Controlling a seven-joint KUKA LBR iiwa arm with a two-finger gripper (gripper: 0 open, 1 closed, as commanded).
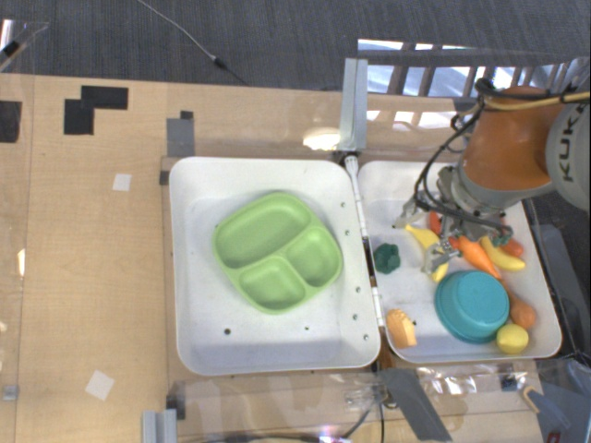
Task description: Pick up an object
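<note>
1. The gripper [450, 245] hangs low in the right bin [388, 185], under the orange band [503, 150] of the arm. It is in the middle of a small heap of toy food. I cannot tell how far it is open, and I cannot tell if it has hold of anything, because the wrist covers it from above.
2. Just beside the gripper there are a yellow banana [422, 236] on its left and an orange carrot [478, 255] on its right; it seems to touch them, but the view is poor there.
3. In the right bin I also count one teal bowl [472, 305], upside down, one dark green piece [387, 257], one lemon [512, 339], one orange-tan piece [401, 328] near the front wall, and one more yellow banana [501, 257].
4. The left bin [199, 340] bears one green divided plate [277, 250] with three compartments.
</note>
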